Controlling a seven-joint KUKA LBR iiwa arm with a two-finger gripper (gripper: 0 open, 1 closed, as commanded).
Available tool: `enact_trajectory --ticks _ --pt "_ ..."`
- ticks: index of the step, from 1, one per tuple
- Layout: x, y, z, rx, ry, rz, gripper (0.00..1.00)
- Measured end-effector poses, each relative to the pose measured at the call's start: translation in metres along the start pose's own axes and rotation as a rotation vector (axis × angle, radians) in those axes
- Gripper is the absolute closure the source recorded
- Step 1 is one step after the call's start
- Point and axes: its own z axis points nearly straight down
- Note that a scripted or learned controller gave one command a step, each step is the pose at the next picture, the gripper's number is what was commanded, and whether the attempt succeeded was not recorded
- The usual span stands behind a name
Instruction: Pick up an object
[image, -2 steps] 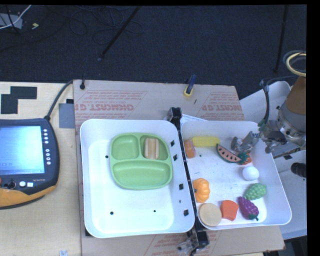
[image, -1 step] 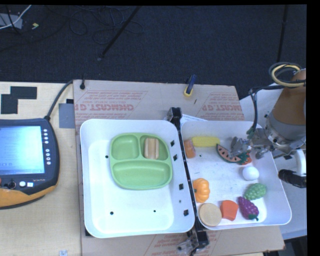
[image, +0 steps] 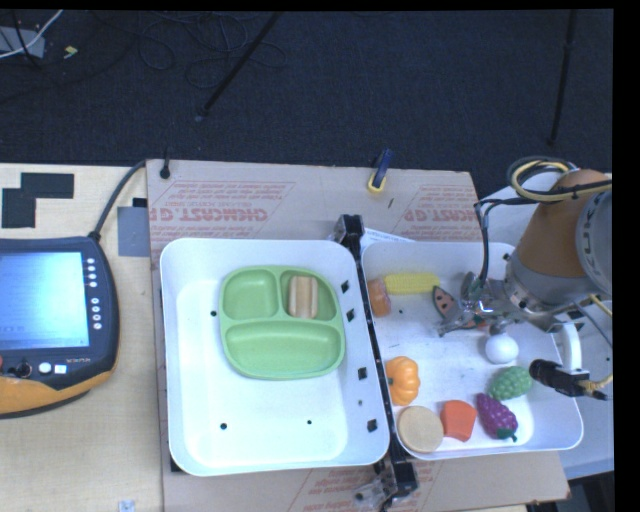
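My gripper (image: 462, 312) hangs low over the middle of the right bin (image: 565, 432), with the arm reaching in from the right. A small brown piece (image: 443, 297) lies just left of it, close to its tip. A white egg (image: 500, 349) rests just below and to the right of it. Further left are a yellow block (image: 410, 283) and a small orange piece (image: 378, 296). Along the front of the bin lie an orange pumpkin (image: 402, 378), a tan disc (image: 421, 428), a red-orange piece (image: 458, 420), purple grapes (image: 497, 415) and green broccoli (image: 511, 382).
The left bin (image: 190, 400) holds a green divided plate (image: 280, 345) with a tan bread piece (image: 302, 296) in its upper right compartment. A black divider (image: 362, 330) runs between the bins. A pendant with a screen (image: 50, 310) lies at the far left.
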Motion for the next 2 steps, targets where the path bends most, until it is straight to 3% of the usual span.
enact_trajectory --ticks 1,2 --pt "0.000 0.000 0.006 -0.004 -0.002 0.002 0.00" --pt "-0.001 -0.001 -0.004 -0.002 -0.001 0.005 1.00"
